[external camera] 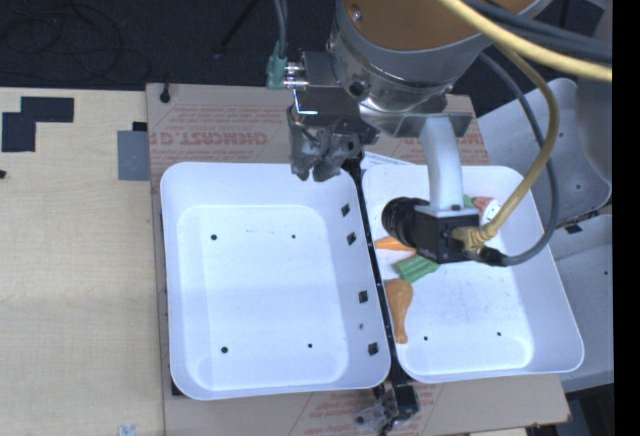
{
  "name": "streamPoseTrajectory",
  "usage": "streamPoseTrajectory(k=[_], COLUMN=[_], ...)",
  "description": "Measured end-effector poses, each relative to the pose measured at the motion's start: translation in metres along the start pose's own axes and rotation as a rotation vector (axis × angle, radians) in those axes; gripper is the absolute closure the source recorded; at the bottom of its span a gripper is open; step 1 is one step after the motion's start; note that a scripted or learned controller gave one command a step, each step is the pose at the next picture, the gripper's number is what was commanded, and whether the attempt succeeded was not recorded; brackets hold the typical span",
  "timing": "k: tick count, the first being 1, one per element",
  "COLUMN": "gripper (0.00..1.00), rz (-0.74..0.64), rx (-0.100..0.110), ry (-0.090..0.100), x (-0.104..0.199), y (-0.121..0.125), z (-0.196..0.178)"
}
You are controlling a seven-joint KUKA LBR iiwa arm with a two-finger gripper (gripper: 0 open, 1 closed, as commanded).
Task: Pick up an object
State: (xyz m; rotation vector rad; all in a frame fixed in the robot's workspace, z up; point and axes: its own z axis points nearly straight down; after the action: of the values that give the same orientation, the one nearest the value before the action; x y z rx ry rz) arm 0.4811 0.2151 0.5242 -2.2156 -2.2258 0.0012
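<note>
My gripper (322,162) hangs over the back end of the divider between the two white bins, at the far edge of the left bin (190,224). I see nothing held under it. In the right bin (500,344) lie an orange carrot-shaped object (400,308) beside the divider, a green flat piece (415,268) just behind it, and a small orange piece (391,245). A bit of red and orange (483,203) peeks out at the back right. A black cylinder on a white bracket (428,226) of the arm covers part of these things.
The arm's big grey and orange body (440,4) fills the upper middle, and a yellow cable (530,194) loops over the right bin. A raised divider with black clips (362,264) separates the bins. Wooden bench top lies to the left (70,254).
</note>
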Motion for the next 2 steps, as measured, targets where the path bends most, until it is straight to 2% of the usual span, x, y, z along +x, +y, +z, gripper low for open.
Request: streamPoseTrajectory(k=[1,2], gripper=[1.00,1.00], rz=[-0.003,0.002], rx=[0.006,0.009], ry=[-0.003,-0.005], x=[0.000,0.029], y=[0.000,-0.006], z=[-0.007,0.060])
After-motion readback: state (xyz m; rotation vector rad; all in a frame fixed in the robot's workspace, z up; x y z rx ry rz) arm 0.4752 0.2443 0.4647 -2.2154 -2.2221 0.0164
